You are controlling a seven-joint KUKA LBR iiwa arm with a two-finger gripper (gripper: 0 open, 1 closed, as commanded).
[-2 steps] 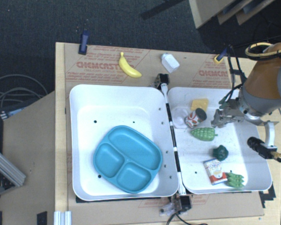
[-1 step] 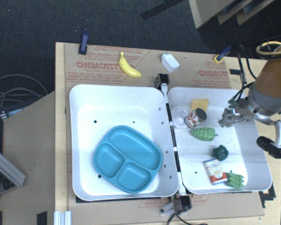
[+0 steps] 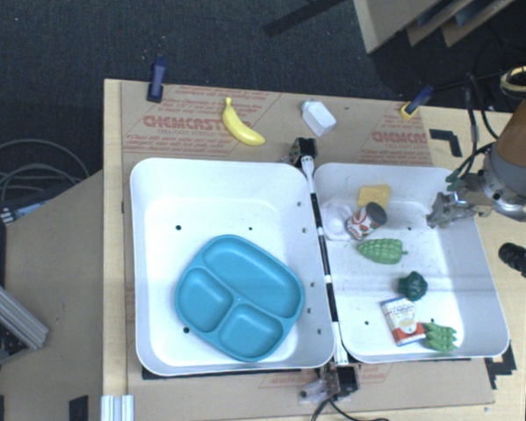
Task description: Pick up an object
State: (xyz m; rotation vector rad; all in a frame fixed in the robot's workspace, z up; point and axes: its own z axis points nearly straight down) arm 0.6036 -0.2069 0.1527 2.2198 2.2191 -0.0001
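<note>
The right bin [image 3: 471, 260] holds several small objects: a yellow block [image 3: 374, 194], a red-and-white can [image 3: 362, 222] beside a clear cup [image 3: 335, 220], a light green bumpy toy [image 3: 381, 250], a dark green round toy [image 3: 411, 285], a red-and-white box [image 3: 401, 319] and a bright green toy [image 3: 441, 336]. My gripper [image 3: 445, 209] hangs over the bin's upper right part, to the right of the yellow block and the can, with nothing seen between its fingers.
The left bin [image 3: 158, 200] carries a blue three-part tray [image 3: 238, 295]. On the bench behind the bins lie a yellow banana [image 3: 240, 124] and a white block [image 3: 319, 118]. Cables run at the far right.
</note>
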